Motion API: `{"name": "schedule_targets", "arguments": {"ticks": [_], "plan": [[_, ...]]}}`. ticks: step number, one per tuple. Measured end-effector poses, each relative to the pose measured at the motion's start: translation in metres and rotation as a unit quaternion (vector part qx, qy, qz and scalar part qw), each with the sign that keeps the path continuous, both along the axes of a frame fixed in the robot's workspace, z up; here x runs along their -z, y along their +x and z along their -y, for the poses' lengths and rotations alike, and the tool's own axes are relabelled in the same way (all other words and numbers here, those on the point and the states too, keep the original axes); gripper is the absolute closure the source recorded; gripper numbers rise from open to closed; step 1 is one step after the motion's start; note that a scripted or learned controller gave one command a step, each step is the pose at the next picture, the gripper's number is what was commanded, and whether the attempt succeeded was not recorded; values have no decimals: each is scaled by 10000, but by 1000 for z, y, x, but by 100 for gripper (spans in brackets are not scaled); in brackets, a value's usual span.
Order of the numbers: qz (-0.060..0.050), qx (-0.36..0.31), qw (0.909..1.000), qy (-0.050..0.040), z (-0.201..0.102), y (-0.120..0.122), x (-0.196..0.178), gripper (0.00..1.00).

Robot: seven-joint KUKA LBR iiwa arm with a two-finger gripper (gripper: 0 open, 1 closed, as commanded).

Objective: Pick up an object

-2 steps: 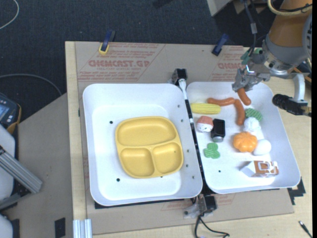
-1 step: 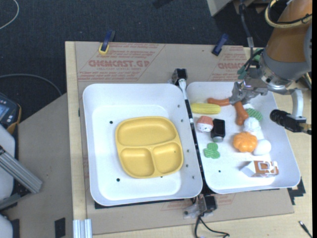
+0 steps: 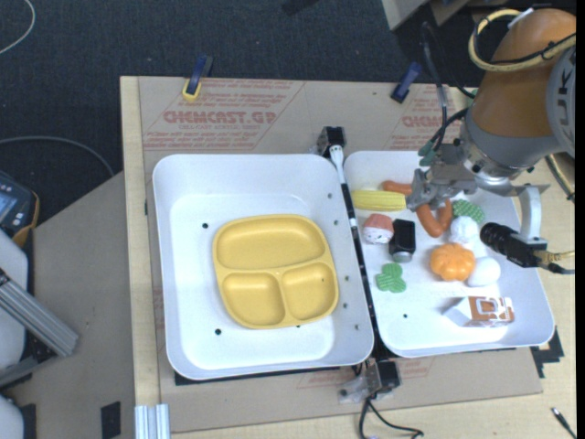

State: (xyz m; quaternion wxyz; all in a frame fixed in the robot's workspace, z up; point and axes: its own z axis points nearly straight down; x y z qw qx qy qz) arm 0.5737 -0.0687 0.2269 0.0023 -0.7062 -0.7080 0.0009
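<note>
**Arm Poised Over Toy Food, Nothing Lifted Yet**

Lowered into the right bin [image 3: 539, 323] from the right: a grey arm with an orange band, its gripper [image 3: 435, 199] down among the toy food at the bin's far end. Fingers too hidden by the wrist and the clutter to tell whether apart or together; nothing seen clamped between them. Just beside the gripper, an orange carrot-like piece [image 3: 433, 219] and a yellow corn cob [image 3: 378, 199], likeliest targets. Scattered nearby on the bin floor: an orange fruit [image 3: 452, 262], a green piece [image 3: 392, 279], a small black block [image 3: 402, 236], a white-and-orange box [image 3: 484, 310]. In the left bin [image 3: 174, 245], a yellow divided tray [image 3: 272, 271]. Approach apparently done; grasp and lift seemingly yet to come.
</note>
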Motion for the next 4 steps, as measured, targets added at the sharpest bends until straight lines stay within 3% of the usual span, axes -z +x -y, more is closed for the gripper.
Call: {"name": "schedule_targets", "arguments": {"ticks": [1, 3, 4], "plan": [[6, 7, 10000, -1, -11, -24, -7, 100], [9, 8, 10000, -4, -17, -30, 9, 100], [34, 6, 10000, -11, -15, -16, 10, 100]]}}
